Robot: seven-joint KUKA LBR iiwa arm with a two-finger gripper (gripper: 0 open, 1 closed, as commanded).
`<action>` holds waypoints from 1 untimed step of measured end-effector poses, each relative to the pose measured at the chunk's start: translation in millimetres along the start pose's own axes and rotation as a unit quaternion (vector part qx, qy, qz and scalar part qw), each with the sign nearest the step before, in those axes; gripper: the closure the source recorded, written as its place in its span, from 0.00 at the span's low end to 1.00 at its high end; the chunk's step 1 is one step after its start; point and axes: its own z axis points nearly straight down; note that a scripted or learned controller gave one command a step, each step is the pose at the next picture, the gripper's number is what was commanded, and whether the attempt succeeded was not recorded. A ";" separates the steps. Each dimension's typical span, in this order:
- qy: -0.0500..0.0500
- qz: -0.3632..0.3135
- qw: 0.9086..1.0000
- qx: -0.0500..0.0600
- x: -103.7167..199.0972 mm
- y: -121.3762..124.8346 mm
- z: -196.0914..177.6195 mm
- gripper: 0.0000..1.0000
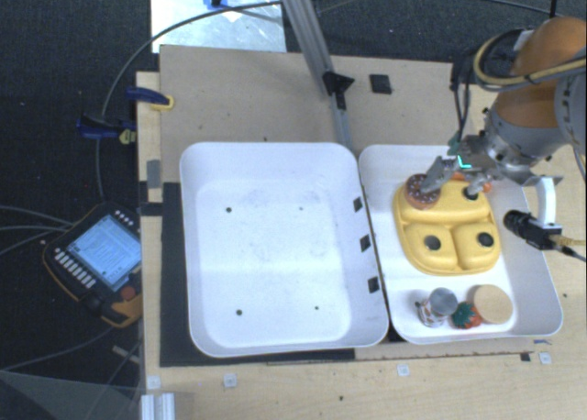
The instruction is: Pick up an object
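Atop the yellow tray (448,235) in the right-hand bin (532,303), a small brown ring-shaped object (423,190) sits at the tray's 11 o'clock corner. Just beside it, toward 3 o'clock, the arm's end effector (456,171) hovers low; whether it is open or closed cannot be told. The step looks like the approach, with nothing seen gripped. A lift would first call for centring over the ring. Small items (459,308) lie at the bin's 6 o'clock; the left bin (197,226) shares the worktop (275,102).
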 end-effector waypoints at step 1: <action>0.000 0.000 1.000 -0.002 0.0 1.1 -1.8 0.00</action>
